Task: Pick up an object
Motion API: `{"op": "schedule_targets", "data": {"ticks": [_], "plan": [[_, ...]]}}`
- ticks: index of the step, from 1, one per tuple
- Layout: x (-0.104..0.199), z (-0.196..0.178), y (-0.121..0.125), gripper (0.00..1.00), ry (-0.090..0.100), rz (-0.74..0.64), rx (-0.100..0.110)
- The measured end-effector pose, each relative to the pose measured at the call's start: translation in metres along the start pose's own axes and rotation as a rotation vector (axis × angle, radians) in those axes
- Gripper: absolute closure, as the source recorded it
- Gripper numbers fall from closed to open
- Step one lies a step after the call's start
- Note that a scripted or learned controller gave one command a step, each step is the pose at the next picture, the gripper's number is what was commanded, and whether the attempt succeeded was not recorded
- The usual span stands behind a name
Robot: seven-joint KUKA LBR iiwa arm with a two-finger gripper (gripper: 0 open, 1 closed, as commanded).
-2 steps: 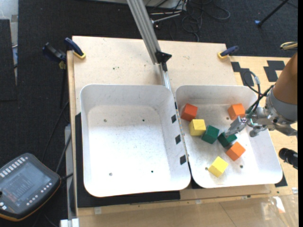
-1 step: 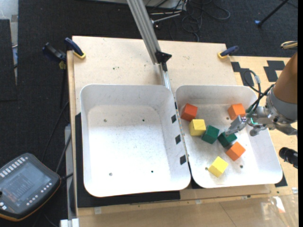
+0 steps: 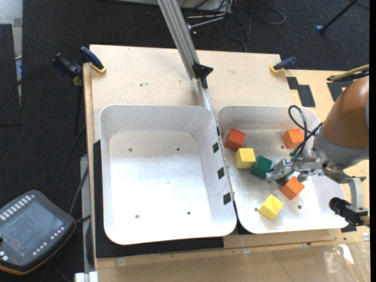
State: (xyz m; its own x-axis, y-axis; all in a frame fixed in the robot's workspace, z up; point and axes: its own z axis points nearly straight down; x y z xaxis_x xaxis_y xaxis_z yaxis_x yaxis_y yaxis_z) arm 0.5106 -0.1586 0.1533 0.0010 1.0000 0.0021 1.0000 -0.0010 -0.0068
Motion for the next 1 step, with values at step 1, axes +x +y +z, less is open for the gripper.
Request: {"op": "schedule_targets", "data": {"ticks": [1], "plan": [[-0.0026,0.0301,0.0054,0.00,-0.009,0.000,-0.024]]}}
